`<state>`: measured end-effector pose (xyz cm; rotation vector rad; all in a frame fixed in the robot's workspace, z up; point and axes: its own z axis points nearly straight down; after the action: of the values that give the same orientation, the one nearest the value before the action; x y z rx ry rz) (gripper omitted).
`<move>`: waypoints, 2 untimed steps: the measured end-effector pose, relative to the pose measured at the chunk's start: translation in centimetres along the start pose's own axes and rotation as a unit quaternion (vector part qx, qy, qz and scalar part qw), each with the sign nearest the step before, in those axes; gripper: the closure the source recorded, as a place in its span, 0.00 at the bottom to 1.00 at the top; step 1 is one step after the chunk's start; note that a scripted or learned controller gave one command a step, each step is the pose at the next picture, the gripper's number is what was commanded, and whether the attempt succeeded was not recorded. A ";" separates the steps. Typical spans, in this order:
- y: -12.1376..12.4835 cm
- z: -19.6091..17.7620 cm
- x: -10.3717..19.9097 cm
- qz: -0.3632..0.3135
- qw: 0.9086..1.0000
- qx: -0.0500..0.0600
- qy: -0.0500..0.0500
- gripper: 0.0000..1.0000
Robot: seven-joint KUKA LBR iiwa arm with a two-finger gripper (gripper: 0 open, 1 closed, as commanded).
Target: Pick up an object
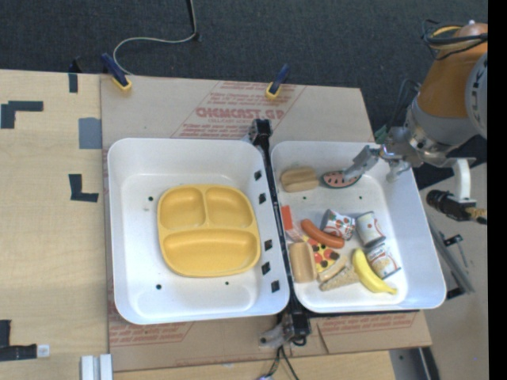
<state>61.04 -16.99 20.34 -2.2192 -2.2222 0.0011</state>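
My gripper (pixel 375 169) hangs over the far right corner of the right bin (pixel 418 236), open, with nothing between its fingers. Its left finger (pixel 361 163) reaches down toward a watermelon slice (pixel 339 180); whether it touches the slice I cannot tell. A tan bread roll (pixel 299 178) lies left of the slice. Nearer the front lie a red sausage (pixel 322 233), a small carton (pixel 339 225), two cans (pixel 369 228) (pixel 383 260), a banana (pixel 371 273), a pizza slice (pixel 323 256) and a hot dog bun (pixel 300 261).
The left bin (pixel 127 212) holds a yellow divided plate (pixel 209 229). Black clips (pixel 268 212) run along the wall between the bins. The arm's orange band (pixel 447 93) is at the upper right. Cardboard (pixel 230 109) lies under both bins.
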 end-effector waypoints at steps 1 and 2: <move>6.0 11.6 -0.5 -0.001 1.000 -0.003 -0.002 0.00; 6.0 10.7 -0.6 -0.002 1.000 -0.003 -0.003 1.00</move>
<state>67.00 -17.55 9.66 -2.2217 -2.2324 0.0022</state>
